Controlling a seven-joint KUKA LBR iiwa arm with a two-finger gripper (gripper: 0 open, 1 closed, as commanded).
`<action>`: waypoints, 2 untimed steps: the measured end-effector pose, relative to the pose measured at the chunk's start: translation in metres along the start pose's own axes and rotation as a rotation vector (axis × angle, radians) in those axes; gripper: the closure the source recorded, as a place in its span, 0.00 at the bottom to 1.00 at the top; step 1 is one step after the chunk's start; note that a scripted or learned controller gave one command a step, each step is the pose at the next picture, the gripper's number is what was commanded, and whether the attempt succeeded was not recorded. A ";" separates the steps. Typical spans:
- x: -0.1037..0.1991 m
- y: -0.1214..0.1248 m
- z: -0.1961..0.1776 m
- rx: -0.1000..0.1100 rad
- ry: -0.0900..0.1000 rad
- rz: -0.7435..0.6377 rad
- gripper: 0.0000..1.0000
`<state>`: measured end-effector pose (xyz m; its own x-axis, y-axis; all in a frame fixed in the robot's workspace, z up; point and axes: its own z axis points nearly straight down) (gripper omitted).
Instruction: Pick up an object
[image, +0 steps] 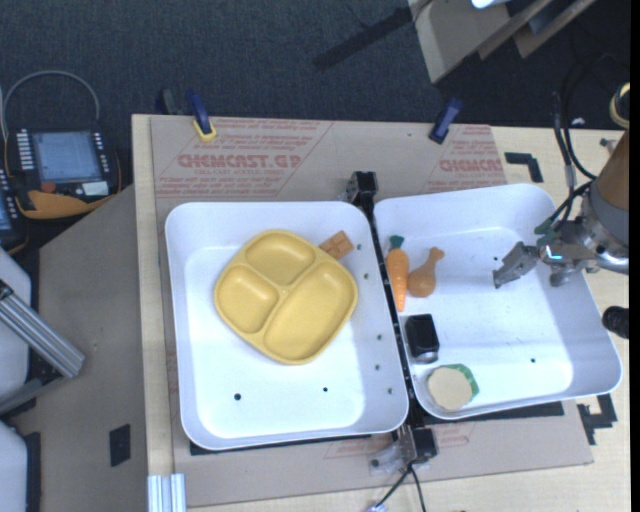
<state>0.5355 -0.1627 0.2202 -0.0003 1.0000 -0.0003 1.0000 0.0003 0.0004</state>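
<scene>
Being held in the right bin (520, 215): one carrot (398, 276), one drumstick (427, 273), one black block (422, 336), one round sandwich (451, 387). One yellow divided plate (286, 296) and one brown block (337, 244) are being kept in the left bin (200, 330). Gripper (538, 270) is being hung spread open, nothing grasped.

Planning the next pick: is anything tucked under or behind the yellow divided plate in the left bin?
A small brown block pokes out from behind the yellow divided plate at its upper-right edge. How much of it the plate covers, and whether anything else lies beneath, cannot be seen.
</scene>
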 end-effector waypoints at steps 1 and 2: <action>-0.005 0.006 0.058 0.007 0.002 0.001 0.00; 0.002 0.008 0.101 0.002 0.001 0.001 0.00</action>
<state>0.5435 -0.1606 0.1191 0.0004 1.0000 0.0006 1.0000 -0.0004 -0.0018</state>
